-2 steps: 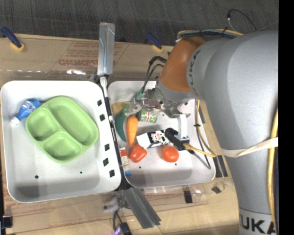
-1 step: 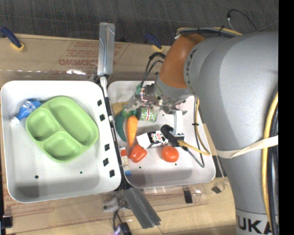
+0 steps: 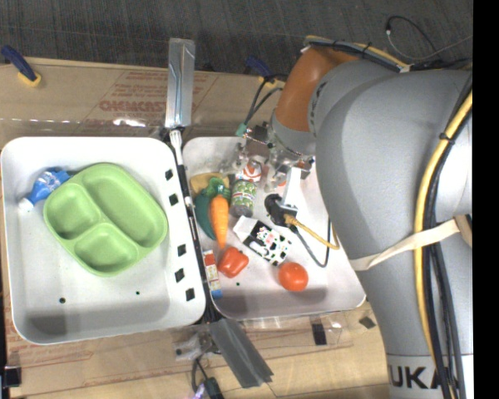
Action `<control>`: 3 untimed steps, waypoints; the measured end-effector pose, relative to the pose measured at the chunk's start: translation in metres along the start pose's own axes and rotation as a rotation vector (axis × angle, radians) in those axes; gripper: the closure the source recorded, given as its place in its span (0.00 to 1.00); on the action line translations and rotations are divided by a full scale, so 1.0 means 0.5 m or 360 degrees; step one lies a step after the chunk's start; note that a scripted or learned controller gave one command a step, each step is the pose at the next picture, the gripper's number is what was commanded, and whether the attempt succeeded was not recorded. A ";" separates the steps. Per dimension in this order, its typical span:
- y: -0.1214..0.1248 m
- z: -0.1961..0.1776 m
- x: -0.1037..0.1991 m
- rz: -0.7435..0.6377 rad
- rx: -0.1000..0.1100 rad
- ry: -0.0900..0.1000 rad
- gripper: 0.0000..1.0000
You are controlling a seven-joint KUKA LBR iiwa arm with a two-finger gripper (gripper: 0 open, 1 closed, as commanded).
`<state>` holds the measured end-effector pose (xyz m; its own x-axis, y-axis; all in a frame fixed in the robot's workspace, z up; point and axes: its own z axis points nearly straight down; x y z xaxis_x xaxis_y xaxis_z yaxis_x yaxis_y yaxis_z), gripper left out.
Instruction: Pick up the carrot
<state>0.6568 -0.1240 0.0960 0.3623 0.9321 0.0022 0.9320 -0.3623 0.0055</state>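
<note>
You are watching the approach step: the gripper (image 3: 258, 166), finger state indeterminable, is hovering just up-right of the carrot (image 3: 219, 219), requiring descent over it.

My arm (image 3: 391, 165) is bulky, smooth and light grey, with an orange band (image 3: 303, 90) above the wrist. Black and yellow cables (image 3: 441, 140) run along its side, tied by a pale strap (image 3: 407, 243). Part of the maker's name, "UKA", is printed in white low on my base (image 3: 416, 378).
</note>
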 end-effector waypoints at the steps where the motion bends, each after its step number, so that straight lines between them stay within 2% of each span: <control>1: -0.128 0.006 0.012 0.0485 0.0014 -0.0003 0.00; 2: -0.060 0.008 -0.049 0.0875 0.0022 -0.0009 0.00; 3: -0.003 -0.225 -0.096 0.0915 0.0009 -0.0005 0.00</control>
<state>0.6373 -0.1679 0.2085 0.8109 0.5852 0.0005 0.5852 -0.8109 -0.0011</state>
